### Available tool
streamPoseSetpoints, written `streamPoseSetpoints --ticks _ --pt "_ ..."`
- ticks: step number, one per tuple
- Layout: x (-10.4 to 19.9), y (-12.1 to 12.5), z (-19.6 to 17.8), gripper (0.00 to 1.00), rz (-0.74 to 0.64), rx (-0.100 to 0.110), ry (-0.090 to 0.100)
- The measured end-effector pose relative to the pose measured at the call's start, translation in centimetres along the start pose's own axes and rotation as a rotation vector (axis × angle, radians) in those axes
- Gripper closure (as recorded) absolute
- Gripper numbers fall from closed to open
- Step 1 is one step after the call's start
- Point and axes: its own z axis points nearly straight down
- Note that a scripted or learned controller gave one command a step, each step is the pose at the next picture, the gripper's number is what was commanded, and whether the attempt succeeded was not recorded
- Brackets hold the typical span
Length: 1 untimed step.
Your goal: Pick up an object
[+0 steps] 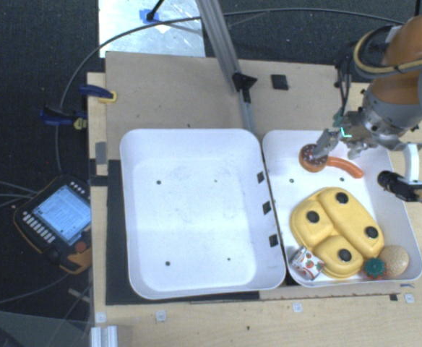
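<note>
A: What do we have nearest the gripper (339, 144)?

B: We see a small round donut (313, 159) with an orange rim, lying near the back of the right bin (283, 150). Just beside it, to the right, lies a curved orange sausage (345, 166); the two look as if they touch, though we cannot be sure.

A: And the gripper itself?

B: It hangs over the back of that bin. We make out two fingers spread somewhat apart, one finger (325, 144) reaching down toward the donut's upper edge. We see nothing between them. Whether the finger touches the donut, we cannot tell.

A: What else lies in that bin?

B: A big yellow toy (335, 230) with black dots fills the middle and front. At the front left corner we find a small red and white carton (306, 263), and at the front right a teal piece (374, 267) beside a tan ball (394, 260).

A: Farther out?

B: The left bin (189, 208) sits alongside, touching the right one. On the dark floor to the left we see a pendant (58, 219) with a lit screen.
</note>
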Motion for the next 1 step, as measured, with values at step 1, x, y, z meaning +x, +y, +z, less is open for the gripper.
streamPoseSetpoints --ticks 1 --pt "0.00 0.09 -0.14 0.00 0.000 -0.003 0.000"
